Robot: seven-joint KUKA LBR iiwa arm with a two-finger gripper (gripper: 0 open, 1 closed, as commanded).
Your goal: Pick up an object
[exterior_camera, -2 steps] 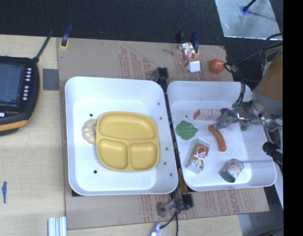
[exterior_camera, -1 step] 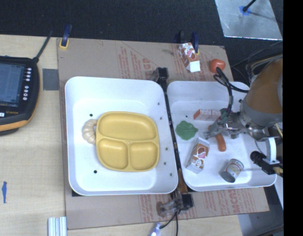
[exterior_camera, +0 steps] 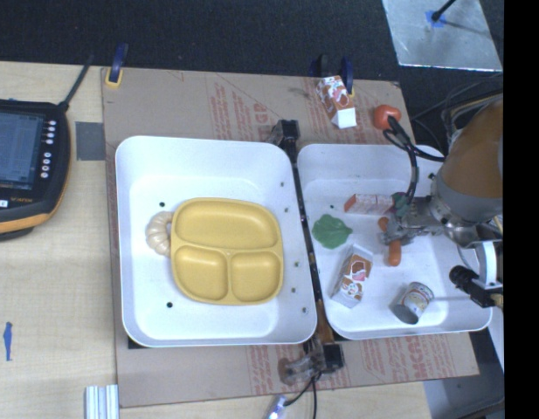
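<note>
Camera view: the gripper (exterior_camera: 400, 225) sits low in the right bin (exterior_camera: 339, 160), directly over a small orange-red piece (exterior_camera: 393, 252); whether it is apart or together cannot be told. Candidate objects lie loose nearby for picking: green piece (exterior_camera: 331, 230), carton (exterior_camera: 354, 277), can (exterior_camera: 412, 302). The left bin (exterior_camera: 138, 234) holds a yellow tray (exterior_camera: 225, 250).

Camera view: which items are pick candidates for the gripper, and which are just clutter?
In play, in the right white bin with the gripper:
- green leaf-shaped toy
- small printed carton
- metal can on its side
- orange carrot-like piece

Lying about:
- yellow divided tray in the left white bin
- small carton and red ball on the cardboard
- orange-edged handheld screen
</note>
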